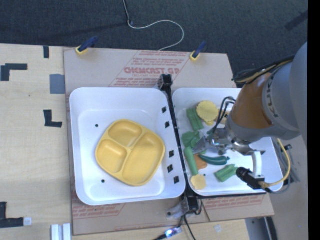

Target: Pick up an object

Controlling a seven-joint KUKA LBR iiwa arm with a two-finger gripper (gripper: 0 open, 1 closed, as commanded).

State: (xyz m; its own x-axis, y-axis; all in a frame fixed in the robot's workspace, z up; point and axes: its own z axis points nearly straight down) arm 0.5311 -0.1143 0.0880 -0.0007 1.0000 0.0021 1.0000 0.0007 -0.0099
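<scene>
Arm over the right bin (270, 181), wrist low, gripper (212, 144) down among a tight cluster of toy pieces near the bin's left wall.

Contents, right bin: 1 yellow round piece (206, 111) at the top; 1 upright green piece (194, 118) beside it; 2 or more green pieces (190, 139) along the divider; 1 dark green curved piece (216, 159) just below the gripper; 1 orange piece (201, 162) partly under it; 1 light green block (225, 173) lower; 1 pale yellow piece (198, 182) at the bottom edge. Left bin (80, 134) carries 1 yellow divided plate (130, 152), well apart from the arm.

Risks, judged:
- Pieces touch or overlap here. Closing could catch 2 at once, or push 1 aside and grip none.
- Dark green curved piece is narrow and rounded; it may roll or slip out on lift.
- Bin wall and divider are near; a sideways approach may jam a piece against them.

Fingers: metal parts show at the wrist's left, but their tips blur into the clutter. I cannot tell how far apart they stand, nor whether anything sits between them. Likely target is the dark green curved piece or the green pieces beside it, all resting on the bin floor as far as I can judge.
</scene>
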